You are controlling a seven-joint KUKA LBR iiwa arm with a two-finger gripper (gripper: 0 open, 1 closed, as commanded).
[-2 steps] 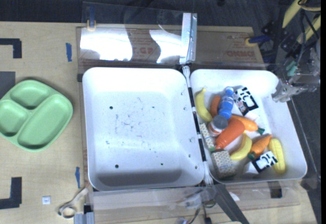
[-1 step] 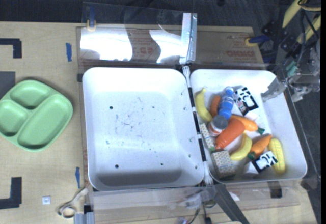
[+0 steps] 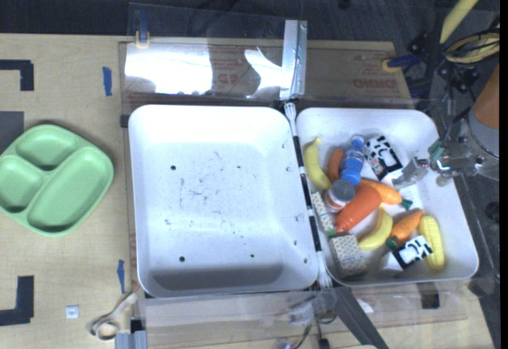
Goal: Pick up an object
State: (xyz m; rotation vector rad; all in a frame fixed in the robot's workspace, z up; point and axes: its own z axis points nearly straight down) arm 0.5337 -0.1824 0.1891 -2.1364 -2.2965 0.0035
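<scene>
Metal-grey, the gripper hangs over the right rim of the right bin; whether it is spread or pressed together I cannot tell, and nothing shows pinched in it.

Just beside it, toward the bin's middle, lies a black-and-white toy. Next to that a blue bottle lies with its long axis running from the far edge toward the near edge, slightly slanted. An orange carrot lies aslant across the bin's centre, its thick end toward the near left corner. A second, smaller carrot lies near a yellow corn cob by the near right corner. One banana curves along the left wall; another banana lies below the big carrot.

The left bin is white with scuffs. Near the bench's left edge sits a green divided plate.
</scene>
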